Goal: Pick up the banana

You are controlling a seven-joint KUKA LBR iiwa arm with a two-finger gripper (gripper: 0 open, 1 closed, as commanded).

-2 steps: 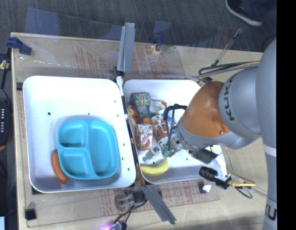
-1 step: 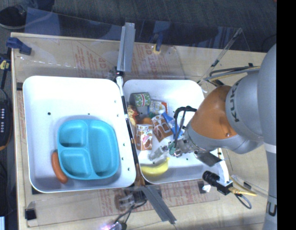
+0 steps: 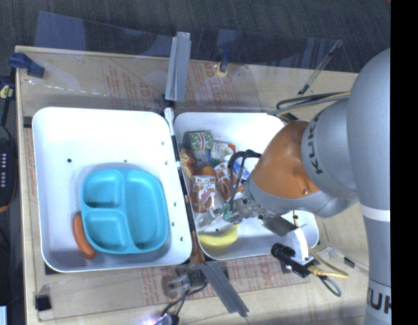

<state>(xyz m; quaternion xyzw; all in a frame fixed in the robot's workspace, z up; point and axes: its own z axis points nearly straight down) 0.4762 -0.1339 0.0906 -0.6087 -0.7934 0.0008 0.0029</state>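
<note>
**Q:** Where is the banana?

**A:** The banana (image 3: 219, 237) lies in the right bin (image 3: 263, 122), against its near wall toward the left corner. It is yellow and curved, partly covered by clear wrapping and by the lower end of my wrist.

**Q:** And your gripper?

**A:** My gripper (image 3: 230, 212) hangs low over the right bin, just above the banana, among the packets. My orange band (image 3: 284, 168) and grey arm (image 3: 351, 147) reach in from the right and hide much of it. I cannot tell how far it is open, nor whether it has hold of anything.

**Q:** What else is in that bin?

**A:** A green can (image 3: 198, 141) lies at the far left, with a heap of printed snack packets (image 3: 207, 188) between it and the banana.

**Q:** The left bin?

**A:** The left bin (image 3: 59, 127) holds a blue divided tray (image 3: 124, 210), three compartments, toward the near side. An orange sausage-shaped thing (image 3: 82, 237) lies just beside the tray's left edge.
</note>
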